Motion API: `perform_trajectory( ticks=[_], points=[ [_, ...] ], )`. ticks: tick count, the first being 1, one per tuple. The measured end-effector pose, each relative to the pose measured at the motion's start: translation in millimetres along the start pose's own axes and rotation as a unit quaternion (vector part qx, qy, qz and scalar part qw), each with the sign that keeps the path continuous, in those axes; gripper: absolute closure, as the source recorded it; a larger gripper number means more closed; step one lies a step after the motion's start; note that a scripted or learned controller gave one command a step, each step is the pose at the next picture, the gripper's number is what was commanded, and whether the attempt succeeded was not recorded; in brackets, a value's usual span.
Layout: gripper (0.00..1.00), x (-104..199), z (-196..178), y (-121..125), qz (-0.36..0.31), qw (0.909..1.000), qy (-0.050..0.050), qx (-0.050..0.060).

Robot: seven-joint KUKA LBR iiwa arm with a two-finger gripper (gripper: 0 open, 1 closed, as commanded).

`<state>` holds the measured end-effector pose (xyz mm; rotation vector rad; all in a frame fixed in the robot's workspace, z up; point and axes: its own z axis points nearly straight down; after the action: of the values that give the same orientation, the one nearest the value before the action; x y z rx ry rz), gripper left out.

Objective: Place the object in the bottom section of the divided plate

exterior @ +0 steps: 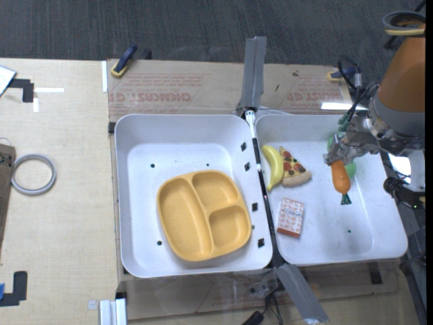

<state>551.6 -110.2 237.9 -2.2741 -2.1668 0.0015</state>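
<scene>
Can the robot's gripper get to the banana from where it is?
Probably yes. The gripper hangs over the right bin by the carrot. The banana lies in that same bin, with open bin floor between them. The pizza slice touches the banana, which could crowd the grab.

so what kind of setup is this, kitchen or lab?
Most likely a robot lab pick-and-place bench, not a kitchen. Two shallow white bins sit side by side on cardboard, one holding a yellow divided plate, the other toy food such as a banana and a carrot. A tape roll lies on the benchtop.
</scene>
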Motion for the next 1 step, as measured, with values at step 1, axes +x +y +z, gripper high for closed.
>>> perform_trajectory(
  ticks=[1],
  points=[
    [1.0,57.9,47.7,-9.2,-0.025,0.9997,0.0,0.001]
  ],
)
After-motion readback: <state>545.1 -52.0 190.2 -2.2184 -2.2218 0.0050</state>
